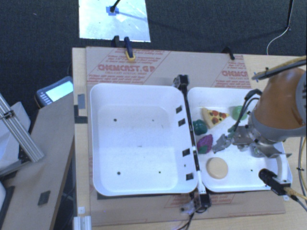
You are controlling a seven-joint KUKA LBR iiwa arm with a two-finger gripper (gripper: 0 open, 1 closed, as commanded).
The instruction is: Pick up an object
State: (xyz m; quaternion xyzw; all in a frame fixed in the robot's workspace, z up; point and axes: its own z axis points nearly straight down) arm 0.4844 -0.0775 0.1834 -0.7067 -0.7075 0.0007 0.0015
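The right white bin [249, 169] holds several small toys. A pizza slice [214, 115] lies near its back wall, with a green piece [236, 111] to its right. A teal lump [199, 126] and a purple lump [205, 143] sit along the left wall. A round beige disc [217, 167] rests near the front. My gripper [222, 142] hangs low over the bin's middle, just right of the purple lump and above the disc. Nothing shows in its grasp. The grey and orange arm [280, 107] covers the bin's right side.
The left white bin [139, 138] stands beside the right one, with black clips [183, 123] along the shared wall. Both bins rest on a cardboard sheet [158, 66]. A metal plate [114, 13] lies beyond the bench's far edge.
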